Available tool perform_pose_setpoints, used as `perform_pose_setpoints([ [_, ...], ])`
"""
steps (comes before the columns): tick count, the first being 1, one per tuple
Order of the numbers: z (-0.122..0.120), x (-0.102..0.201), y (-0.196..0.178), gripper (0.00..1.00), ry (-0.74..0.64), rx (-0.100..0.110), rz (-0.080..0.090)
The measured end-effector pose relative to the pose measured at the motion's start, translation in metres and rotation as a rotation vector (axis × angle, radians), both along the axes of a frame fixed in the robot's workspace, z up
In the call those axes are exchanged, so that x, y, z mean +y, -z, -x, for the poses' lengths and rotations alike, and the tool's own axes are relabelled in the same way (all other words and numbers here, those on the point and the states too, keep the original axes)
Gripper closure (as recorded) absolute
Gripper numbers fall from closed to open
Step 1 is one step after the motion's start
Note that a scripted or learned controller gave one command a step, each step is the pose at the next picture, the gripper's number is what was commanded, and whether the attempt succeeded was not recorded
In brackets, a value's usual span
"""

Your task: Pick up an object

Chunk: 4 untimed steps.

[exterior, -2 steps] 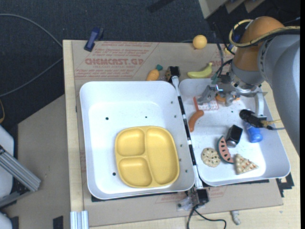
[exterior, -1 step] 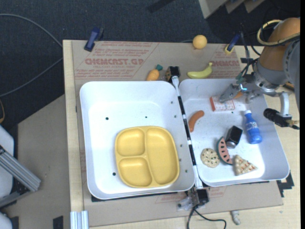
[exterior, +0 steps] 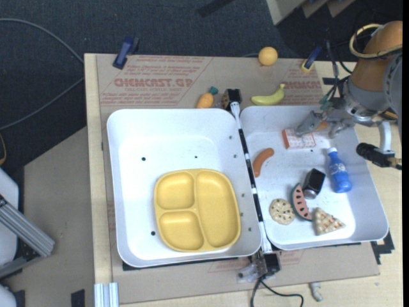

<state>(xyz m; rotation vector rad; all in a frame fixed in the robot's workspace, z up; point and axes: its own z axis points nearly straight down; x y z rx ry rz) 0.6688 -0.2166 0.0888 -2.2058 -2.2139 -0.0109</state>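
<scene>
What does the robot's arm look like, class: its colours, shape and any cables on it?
The arm is rounded and grey, with an orange band above the wrist. Thin dark cables run beside it. Its gripper is a small grey metal piece at the tip.

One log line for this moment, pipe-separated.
gripper over right bin | above small packet | nothing held | yellow tray in left bin

Grey arm (exterior: 377, 75) entering from 3 o'clock, orange band at its upper end toward 1 o'clock, wrist angled down toward 9 o'clock, gripper (exterior: 311, 124) low at the arm's tip
</scene>
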Motion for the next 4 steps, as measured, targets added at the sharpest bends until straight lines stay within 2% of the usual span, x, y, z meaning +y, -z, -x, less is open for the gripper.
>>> perform_pose_setpoints([
  [2, 0.001, 0.0, -0.002, 0.0, -0.001, -0.001, 0.003],
  [3, 0.001, 0.045, 0.0, 0.0, 0.004, -0.009, 0.017],
  [4, 0.037, 0.004, 0.0, 0.0, 0.003, -0.014, 0.018],
])
